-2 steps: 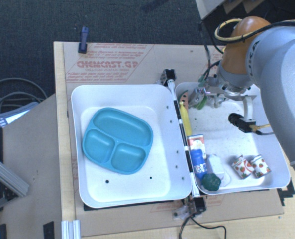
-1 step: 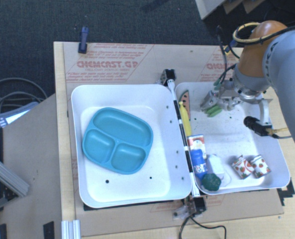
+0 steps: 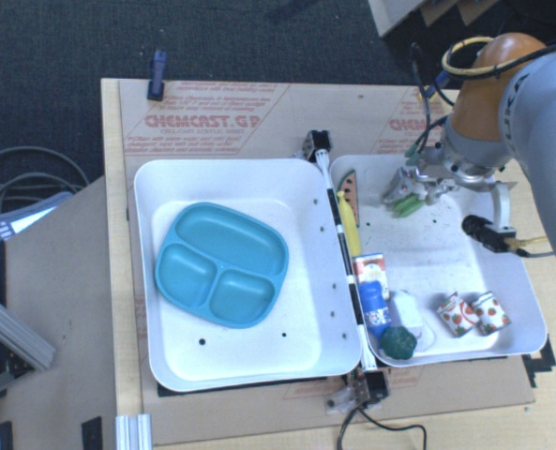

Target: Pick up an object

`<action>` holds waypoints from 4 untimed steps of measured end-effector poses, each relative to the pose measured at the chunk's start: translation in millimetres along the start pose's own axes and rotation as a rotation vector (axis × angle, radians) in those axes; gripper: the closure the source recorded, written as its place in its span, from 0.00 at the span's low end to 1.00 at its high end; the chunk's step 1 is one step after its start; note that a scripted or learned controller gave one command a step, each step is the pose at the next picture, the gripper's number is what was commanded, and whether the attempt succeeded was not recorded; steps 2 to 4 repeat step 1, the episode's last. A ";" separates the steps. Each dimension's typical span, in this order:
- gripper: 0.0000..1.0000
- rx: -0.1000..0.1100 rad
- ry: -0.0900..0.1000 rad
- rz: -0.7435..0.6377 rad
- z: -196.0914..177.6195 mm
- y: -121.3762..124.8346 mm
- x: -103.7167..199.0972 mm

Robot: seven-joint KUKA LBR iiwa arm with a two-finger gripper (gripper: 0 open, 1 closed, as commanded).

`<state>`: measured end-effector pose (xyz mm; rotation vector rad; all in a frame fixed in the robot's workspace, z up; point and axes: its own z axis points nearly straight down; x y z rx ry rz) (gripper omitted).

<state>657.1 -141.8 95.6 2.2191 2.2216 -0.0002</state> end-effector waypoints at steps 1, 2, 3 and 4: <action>1.00 0.001 0.003 -0.001 -90.2 -52.3 88.9; 1.00 0.001 0.003 -0.001 -90.2 -52.3 88.9; 1.00 0.001 0.003 -0.001 -90.2 -52.3 88.9; 1.00 0.001 0.003 -0.001 -90.2 -52.3 88.9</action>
